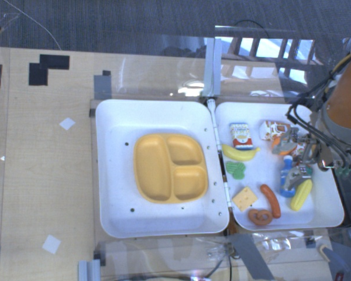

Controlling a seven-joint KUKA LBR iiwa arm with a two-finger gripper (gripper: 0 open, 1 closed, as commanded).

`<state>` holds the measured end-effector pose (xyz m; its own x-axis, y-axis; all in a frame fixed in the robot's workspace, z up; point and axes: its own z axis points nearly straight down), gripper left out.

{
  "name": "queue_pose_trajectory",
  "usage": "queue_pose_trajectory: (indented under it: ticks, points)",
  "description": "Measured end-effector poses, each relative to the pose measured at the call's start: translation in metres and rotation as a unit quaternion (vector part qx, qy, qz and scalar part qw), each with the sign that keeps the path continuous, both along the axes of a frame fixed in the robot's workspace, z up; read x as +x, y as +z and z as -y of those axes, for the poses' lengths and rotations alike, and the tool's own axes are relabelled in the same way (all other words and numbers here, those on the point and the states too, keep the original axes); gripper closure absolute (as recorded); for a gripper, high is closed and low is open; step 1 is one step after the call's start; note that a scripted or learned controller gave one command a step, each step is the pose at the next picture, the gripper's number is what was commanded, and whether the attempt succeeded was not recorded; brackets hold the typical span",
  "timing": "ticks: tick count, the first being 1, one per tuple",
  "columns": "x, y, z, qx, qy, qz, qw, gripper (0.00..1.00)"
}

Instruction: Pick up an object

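The blue object (287, 167), the toy nearest the tool and so the likeliest pick, stood in the right-hand bin (333, 215) with the gripper (296, 171) low over it. Whether the jaws were spread or closed could not be told, since cables and metal parts crowded that spot, and nothing could be seen held between them. Just beside, toward the near right, lay a yellow corn cob (301, 194), touching or almost touching the tool. Above were an orange piece (281, 145) and a small white carton (269, 129). Further left sat a red sausage (269, 199), a brown pretzel (260, 217), a cheese wedge (244, 198), a green piece (235, 169), a banana (240, 153) and a small printed carton (240, 134). The toys lay loosely scattered, probably so a grasp could come from above. The left-hand bin (114, 157) held a yellow divided tray (169, 167), well apart, perhaps as a drop target.
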<state>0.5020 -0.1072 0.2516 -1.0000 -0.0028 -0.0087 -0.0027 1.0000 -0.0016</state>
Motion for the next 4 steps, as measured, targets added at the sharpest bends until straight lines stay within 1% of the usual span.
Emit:
queue_pose_trajectory:
  ticks: [1,2,3,4]
  points:
    - [0.010,-0.159,0.028,-0.0003,-0.030,0.004,0.9995,0.00]
    - [-0.006,-0.161,0.053,0.0029,-0.210,0.004,0.9777,0.00]
    - [-0.006,-0.162,0.058,0.0055,-0.451,0.003,0.8923,0.00]
    - [0.117,-0.154,0.091,0.0047,-0.547,0.001,0.8374,0.00]
